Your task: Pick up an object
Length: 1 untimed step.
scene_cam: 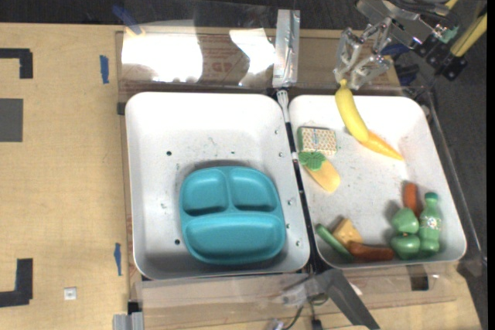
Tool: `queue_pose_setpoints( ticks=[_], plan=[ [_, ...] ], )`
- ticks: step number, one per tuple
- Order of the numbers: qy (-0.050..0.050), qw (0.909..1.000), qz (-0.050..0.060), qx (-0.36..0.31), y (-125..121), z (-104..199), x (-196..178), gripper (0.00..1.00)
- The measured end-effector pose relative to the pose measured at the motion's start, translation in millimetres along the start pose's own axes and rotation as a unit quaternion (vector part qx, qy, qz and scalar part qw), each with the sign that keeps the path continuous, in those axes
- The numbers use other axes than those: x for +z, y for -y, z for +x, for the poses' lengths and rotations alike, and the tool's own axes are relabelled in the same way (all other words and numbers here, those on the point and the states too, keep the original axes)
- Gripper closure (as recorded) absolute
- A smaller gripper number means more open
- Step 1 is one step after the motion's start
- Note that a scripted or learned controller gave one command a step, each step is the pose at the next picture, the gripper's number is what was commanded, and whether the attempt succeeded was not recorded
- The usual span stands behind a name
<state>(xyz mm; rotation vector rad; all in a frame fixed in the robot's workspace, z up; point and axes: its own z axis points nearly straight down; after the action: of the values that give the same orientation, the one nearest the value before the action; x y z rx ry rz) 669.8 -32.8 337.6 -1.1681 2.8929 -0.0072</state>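
- The gripper [360, 62] hung above the far rim of the right bin [445, 158], its fingers around the top end of a banana [352, 116]
- The banana hung tilted, its lower end over an orange piece [384, 144] in that bin
- A cracker box [318, 140] lay near the left wall, with a green bit [312, 159] and a yellow slice [326, 176] just below it
- Green toys [416, 228] and a red piece [409, 195] crowded the near right corner
- A teal tray [230, 214] sat in the left bin [155, 135]
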Motion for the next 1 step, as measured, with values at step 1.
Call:
queue_pose_setpoints(
  ticks=[1],
  plan=[
    [0.005, 1.0000, 0.003, 0.001, 0.8, -2.0, -12.8, 1.00]
  ],
)
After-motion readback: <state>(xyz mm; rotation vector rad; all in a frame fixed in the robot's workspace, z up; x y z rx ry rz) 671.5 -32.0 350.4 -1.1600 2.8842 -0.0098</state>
